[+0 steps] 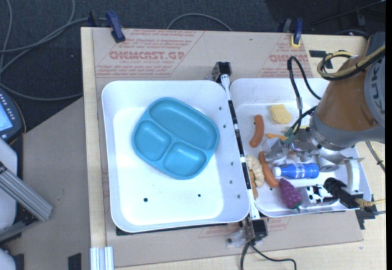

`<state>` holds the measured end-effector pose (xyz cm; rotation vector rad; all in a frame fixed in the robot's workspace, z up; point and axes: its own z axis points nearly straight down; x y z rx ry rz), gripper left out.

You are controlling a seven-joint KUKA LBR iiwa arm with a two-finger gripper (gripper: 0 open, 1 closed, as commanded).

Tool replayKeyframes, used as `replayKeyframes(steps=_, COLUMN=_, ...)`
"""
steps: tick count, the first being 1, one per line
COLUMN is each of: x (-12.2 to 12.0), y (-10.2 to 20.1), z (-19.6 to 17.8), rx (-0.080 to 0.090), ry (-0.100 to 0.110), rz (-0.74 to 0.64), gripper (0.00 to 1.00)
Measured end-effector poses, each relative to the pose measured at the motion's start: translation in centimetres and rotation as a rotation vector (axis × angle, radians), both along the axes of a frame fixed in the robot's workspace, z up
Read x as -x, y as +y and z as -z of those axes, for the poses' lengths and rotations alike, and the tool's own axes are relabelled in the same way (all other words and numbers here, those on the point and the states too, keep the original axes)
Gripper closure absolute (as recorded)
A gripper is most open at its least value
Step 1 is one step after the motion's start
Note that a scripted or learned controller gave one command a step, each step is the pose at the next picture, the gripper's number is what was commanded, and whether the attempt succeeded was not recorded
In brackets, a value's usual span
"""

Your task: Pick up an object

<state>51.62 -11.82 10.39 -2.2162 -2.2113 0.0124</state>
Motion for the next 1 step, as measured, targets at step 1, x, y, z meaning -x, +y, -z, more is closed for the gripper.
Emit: replayKeyframes(steps=1, x=1.88, y=1.74, z=1.30, rx=0.012, ry=-0.038, rz=0.005, gripper=0.00)
